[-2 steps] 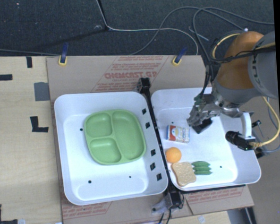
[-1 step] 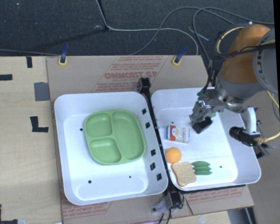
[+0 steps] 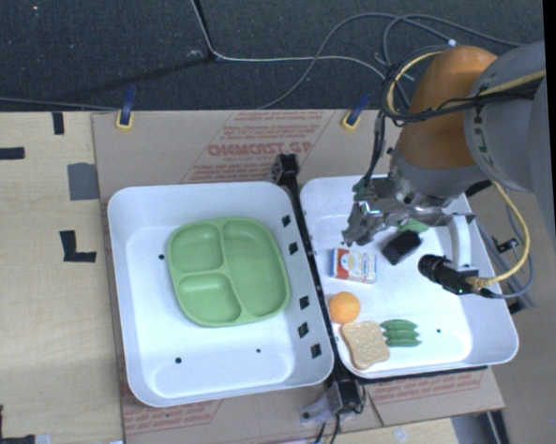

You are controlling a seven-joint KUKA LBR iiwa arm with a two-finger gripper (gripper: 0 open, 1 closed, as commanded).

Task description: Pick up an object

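Two white bins sit side by side on the desk. My tool [image 3: 361,223] hangs over the right bin [image 3: 487,340], just above the small carton [image 3: 354,264]; I cannot tell how it is set. Below the carton lie an orange [image 3: 344,307], a bread slice [image 3: 366,343] and a green pea pod [image 3: 400,332]. The left bin [image 3: 146,365] holds a green divided plate [image 3: 228,270].
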